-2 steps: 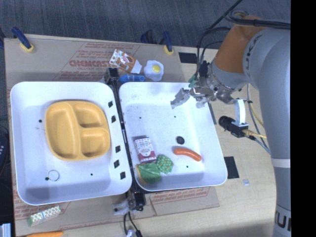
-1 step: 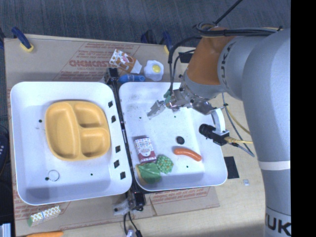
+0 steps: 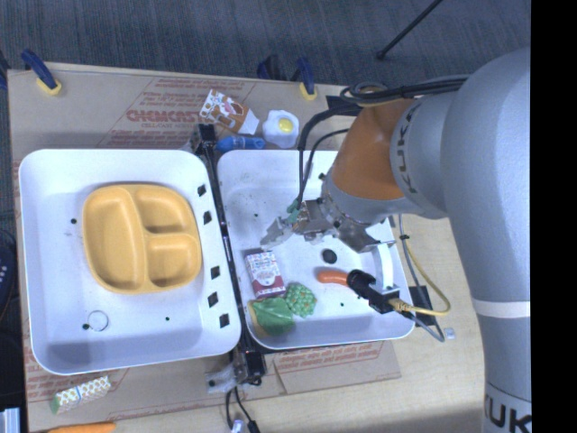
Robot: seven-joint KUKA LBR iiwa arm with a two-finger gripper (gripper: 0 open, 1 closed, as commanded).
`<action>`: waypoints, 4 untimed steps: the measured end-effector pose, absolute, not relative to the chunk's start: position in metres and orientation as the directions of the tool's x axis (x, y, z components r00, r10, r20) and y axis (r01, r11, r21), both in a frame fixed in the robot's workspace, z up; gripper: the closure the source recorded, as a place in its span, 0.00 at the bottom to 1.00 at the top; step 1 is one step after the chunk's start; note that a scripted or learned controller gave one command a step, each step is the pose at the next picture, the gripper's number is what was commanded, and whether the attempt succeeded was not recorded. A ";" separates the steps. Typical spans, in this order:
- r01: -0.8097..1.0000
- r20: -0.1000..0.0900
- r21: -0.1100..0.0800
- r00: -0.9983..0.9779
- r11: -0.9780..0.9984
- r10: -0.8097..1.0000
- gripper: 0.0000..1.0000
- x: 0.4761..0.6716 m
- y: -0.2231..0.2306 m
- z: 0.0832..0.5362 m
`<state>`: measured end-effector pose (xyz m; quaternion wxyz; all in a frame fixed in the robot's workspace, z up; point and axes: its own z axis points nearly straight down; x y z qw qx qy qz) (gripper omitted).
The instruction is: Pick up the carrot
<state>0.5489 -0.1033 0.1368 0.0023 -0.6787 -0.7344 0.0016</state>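
Tabletop (image 3: 433,242) under cardboard sheet (image 3: 117,115) printed "CHEMCAST"; two white bins. Right bin (image 3: 243,179) holds the carrot (image 3: 332,278) near its right wall, long axis roughly left-right. My fingers (image 3: 279,231) sit up-left of it, close but apart; how far they are parted I cannot tell, and nothing is visibly held. Arm casing (image 3: 505,413) reads "KU". Small red packet (image 3: 263,272): print illegible.

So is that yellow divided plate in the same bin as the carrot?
No. The yellow plate sits in the left bin, while the carrot lies in the right bin.
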 end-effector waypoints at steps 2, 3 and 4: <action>0.987 -0.001 -0.001 -0.162 0.162 0.987 1.00 0.520 -0.137 0.289; 0.926 -0.002 0.000 -0.377 0.377 0.926 1.00 0.507 -0.188 0.383; 0.683 -0.003 0.000 -0.730 0.730 0.683 1.00 0.489 -0.209 0.415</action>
